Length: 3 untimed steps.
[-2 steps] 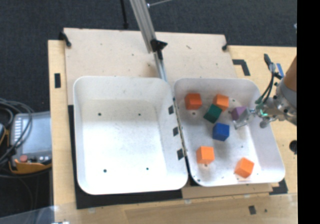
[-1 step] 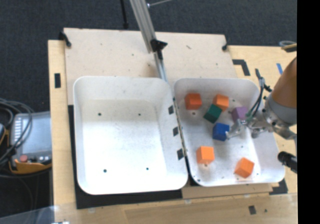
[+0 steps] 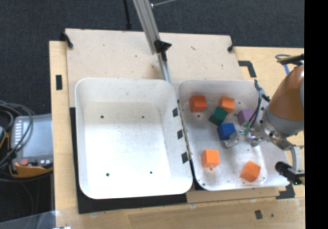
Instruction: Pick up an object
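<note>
Over the right bin [image 3: 205,184], gripper [image 3: 237,138] sat low beside blue cube [image 3: 226,130]; jaw state could not be determined

We see our grey arm [image 3: 287,102], orange-banded above the wrist, reaching in from the right and bent low, with its gripper [image 3: 237,138] pointing leftward and downward.

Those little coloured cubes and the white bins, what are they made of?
The cubes, such as the blue cube and an orange cube, look like matte painted wood or foam: flat colour, no shine. The right bin and left bin look like smooth moulded plastic with rounded rims.
</note>
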Tool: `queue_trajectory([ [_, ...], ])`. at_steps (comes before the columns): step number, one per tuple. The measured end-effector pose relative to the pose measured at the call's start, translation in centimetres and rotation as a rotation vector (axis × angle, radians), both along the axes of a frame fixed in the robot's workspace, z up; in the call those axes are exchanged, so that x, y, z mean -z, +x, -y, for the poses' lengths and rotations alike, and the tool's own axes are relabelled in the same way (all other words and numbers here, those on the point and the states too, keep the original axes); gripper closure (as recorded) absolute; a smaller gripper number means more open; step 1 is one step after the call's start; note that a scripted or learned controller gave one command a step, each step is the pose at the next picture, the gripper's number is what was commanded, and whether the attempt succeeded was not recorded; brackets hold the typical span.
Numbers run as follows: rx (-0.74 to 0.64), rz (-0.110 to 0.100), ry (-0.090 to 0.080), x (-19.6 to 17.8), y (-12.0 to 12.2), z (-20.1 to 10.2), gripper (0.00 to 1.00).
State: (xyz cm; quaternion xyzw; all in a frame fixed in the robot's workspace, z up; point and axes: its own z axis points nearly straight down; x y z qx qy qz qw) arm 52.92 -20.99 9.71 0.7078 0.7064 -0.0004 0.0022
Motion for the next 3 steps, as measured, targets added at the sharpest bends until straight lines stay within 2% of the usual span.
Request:
queue_trajectory([
  [1,0.006,0.006,0.001,-1.3,0.2,0.1,1.00],
  [2,0.002,0.005,0.001,-7.6,-0.3,0.4,1.00],
  [3,-0.005,0.004,0.001,-12.0,-0.2,0.1,1.00],
])
